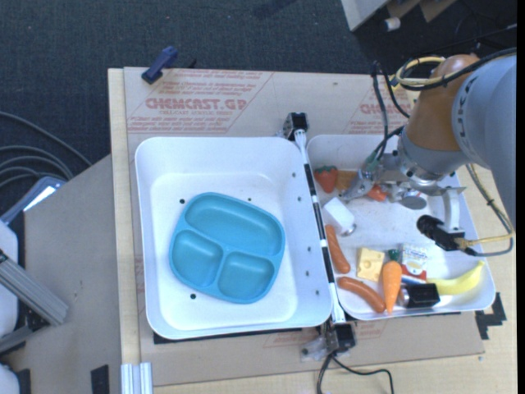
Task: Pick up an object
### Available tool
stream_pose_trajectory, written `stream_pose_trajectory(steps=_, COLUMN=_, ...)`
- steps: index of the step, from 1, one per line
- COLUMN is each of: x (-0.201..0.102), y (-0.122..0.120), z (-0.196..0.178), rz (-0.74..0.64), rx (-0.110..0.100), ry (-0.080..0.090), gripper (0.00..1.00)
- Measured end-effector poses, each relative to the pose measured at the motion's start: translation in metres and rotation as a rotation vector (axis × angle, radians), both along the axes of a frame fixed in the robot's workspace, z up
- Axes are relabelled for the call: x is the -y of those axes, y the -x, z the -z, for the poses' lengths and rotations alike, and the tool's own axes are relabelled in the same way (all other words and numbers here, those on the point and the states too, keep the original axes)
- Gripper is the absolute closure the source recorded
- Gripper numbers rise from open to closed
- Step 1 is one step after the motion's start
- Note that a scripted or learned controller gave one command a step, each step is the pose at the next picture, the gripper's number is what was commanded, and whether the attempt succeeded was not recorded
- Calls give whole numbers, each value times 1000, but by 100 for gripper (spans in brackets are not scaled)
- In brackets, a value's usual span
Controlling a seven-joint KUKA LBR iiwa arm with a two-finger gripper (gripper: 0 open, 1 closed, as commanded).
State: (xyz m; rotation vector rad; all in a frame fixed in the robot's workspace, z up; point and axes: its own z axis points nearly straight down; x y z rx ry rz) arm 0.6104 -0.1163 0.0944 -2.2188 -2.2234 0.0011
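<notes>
Tool (373,189) low in right shallow white plastic bin (478,295), fingers' state cannot tell. Small red-orange toy (378,193) beside it; nothing visibly lifted, pickup pending.

Bright, even light; sl. soft focus

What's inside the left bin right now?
The left bin holds one thing: a blue divided plate with three compartments, lying flat near the middle. Whatever lies beneath the plate is covered.
</notes>
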Motion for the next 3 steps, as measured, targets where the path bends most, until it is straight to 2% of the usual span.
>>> stream_pose_trajectory(steps=1, x=0, y=0, z=-10, rz=-1, rx=1, ry=1, gripper=100)
stream_pose_trajectory(steps=2, x=-80, y=-27, z=-91, rz=0, rx=2, ry=-1, gripper=100)
stream_pose_trajectory(steps=3, x=-130, y=30, z=-161, rz=1, rx=0, ry=-1, gripper=100)
